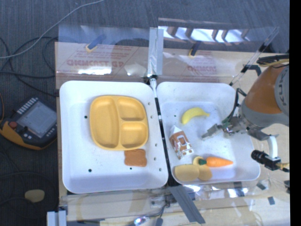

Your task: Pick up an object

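Banana lies just up-left of my gripper; fingers look empty, but I cannot tell their spread.

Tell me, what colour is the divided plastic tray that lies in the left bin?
The divided plastic tray is yellow-orange, plain without pattern; the camera view shows it clearly.

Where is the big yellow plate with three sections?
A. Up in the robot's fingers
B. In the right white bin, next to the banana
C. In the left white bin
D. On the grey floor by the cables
C: the yellow three-section plastic plate lies flat in the left white bin, with a small brown toast-like piece touching its lower edge.
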Available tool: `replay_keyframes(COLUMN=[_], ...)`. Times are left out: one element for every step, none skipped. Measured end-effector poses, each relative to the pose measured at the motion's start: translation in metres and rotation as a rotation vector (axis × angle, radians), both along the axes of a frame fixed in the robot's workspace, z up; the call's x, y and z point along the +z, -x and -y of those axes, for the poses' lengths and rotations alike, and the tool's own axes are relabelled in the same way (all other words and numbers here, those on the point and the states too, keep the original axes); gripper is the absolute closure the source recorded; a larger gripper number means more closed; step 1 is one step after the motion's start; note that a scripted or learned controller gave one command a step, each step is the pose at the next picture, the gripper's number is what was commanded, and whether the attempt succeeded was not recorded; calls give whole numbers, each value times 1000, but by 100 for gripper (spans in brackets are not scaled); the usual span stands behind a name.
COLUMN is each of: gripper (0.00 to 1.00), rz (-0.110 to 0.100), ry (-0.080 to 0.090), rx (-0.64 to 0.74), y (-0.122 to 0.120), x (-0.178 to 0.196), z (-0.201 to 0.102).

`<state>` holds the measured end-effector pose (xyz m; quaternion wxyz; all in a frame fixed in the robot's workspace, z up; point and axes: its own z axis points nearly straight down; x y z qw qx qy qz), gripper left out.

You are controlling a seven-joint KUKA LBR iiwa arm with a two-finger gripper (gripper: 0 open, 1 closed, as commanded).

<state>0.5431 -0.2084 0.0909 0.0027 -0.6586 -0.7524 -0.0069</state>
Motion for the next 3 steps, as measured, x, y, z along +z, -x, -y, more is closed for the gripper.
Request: replay_keyframes(gripper=[0, 0, 0], rz=[18, 8, -6], ry=[14, 19, 17], rx=[278, 36, -35], y=[28, 8, -62], x=[1, -2, 52], z=[7, -68, -90])
